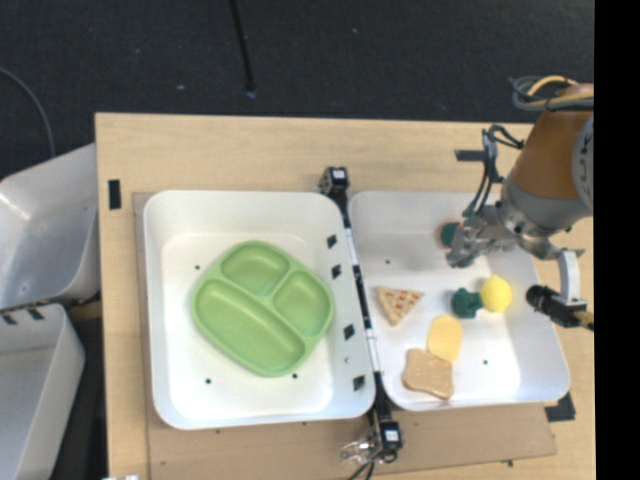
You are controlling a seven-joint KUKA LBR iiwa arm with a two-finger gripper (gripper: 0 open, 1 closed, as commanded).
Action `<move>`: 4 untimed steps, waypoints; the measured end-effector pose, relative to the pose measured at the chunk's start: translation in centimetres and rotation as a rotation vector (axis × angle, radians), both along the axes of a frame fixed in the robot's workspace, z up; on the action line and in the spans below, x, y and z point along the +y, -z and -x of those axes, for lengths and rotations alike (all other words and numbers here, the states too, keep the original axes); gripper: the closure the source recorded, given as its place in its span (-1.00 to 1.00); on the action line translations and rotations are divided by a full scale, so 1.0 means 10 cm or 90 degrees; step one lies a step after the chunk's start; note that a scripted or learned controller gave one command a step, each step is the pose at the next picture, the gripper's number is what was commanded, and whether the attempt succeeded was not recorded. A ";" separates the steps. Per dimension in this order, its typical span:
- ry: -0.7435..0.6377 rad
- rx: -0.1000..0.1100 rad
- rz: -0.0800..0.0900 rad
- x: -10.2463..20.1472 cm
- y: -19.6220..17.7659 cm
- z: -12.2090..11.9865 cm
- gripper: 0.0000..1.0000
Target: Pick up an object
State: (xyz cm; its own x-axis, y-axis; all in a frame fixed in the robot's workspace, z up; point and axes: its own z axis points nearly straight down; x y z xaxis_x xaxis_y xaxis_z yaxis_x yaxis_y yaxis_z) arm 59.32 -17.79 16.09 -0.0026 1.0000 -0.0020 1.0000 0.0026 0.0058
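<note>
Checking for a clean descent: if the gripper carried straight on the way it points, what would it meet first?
Probably the bare floor of the right bin: the gripper points down above the small dark green object and the pizza slice, though depth is unclear.

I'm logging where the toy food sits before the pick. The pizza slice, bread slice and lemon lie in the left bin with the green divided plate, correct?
Not quite. The camera view shows the pizza slice, bread slice and lemon in the right bin. The green divided plate lies apart from them, in the left bin.
</note>
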 end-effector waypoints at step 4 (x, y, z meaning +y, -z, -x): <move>-0.002 0.003 -0.002 0.87 -0.74 0.07 1.00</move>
State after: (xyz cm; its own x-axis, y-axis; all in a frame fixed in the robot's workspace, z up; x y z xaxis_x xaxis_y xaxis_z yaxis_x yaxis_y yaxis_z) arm 58.65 -9.13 23.45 -0.0065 1.0000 0.0008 1.0000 0.0065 0.0006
